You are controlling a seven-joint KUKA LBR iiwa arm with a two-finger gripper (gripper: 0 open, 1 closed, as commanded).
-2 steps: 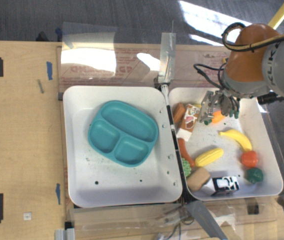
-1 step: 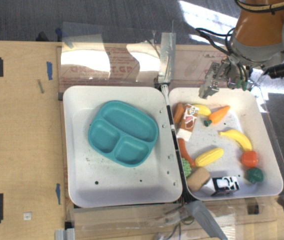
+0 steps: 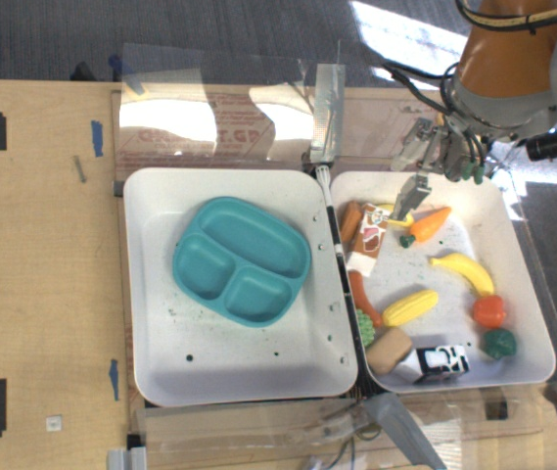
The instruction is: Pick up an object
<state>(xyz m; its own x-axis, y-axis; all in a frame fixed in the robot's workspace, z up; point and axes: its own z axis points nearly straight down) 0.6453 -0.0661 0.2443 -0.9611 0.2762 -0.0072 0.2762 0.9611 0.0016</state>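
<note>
The right bin [image 3: 528, 262] holds several toy foods: an orange carrot [image 3: 431, 222], a yellow banana [image 3: 466, 270], a corn cob [image 3: 410, 307], a red tomato [image 3: 488, 309], a dark green piece [image 3: 499, 342], a tan bread roll [image 3: 387, 350] and a black-and-white toy [image 3: 442, 359]. A brown sausage [image 3: 350, 220] and a small red-and-white carton [image 3: 374, 234] lie by the bin's left wall. My gripper [image 3: 412, 193] hangs over the far part of this bin, just left of and above the carrot. Nothing is seen in its grasp.
A teal divided plate [image 3: 242, 260] lies in the left bin [image 3: 161, 360]. A red pepper [image 3: 358, 288] and a green leafy piece [image 3: 366, 330] sit along the wall between the bins. A clear plastic panel [image 3: 328, 116] stands upright behind that wall.
</note>
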